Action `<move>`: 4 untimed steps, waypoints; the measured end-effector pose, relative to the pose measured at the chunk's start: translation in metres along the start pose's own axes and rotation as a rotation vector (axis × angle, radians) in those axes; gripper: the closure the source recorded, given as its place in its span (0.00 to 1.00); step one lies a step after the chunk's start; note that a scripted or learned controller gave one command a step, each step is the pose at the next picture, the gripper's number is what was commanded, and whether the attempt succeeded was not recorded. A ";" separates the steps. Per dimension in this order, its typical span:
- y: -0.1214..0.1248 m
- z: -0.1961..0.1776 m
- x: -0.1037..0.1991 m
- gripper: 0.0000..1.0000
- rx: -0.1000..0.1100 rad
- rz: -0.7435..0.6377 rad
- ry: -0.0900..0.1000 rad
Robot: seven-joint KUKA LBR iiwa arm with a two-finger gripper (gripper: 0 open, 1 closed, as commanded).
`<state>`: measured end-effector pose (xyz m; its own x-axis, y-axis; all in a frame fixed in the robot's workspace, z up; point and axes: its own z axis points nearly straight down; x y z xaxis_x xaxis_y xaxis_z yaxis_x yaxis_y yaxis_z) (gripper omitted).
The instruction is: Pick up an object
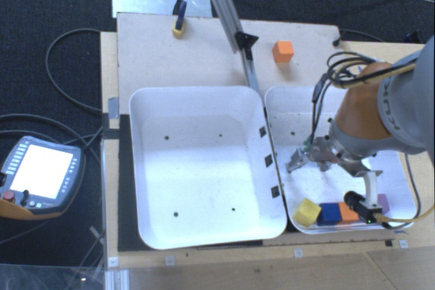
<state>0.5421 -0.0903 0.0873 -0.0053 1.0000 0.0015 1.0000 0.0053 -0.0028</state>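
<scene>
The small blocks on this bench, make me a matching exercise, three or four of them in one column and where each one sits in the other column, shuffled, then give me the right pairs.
Things:
1. yellow cube block
2. blue cube block
3. lone orange cube block
4. blue and yellow clamp

Places:
A. on the bare board behind the right white bin
B. on the board behind the left white bin, near its far left corner
C. in the right bin's near edge, leftmost of the row
D. in the right bin, just right of the yellow cube

Pairs: 1-C, 2-D, 3-A, 4-B
</scene>
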 end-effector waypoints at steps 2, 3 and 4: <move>0.100 -0.004 -0.027 0.00 -0.005 0.004 -0.003; 0.016 -0.002 0.000 0.00 0.003 0.005 0.001; 0.029 -0.156 0.053 0.00 -0.014 -0.003 -0.001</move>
<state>0.5714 -0.0370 0.2432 -0.0087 1.0000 0.0006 0.9999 0.0087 0.0108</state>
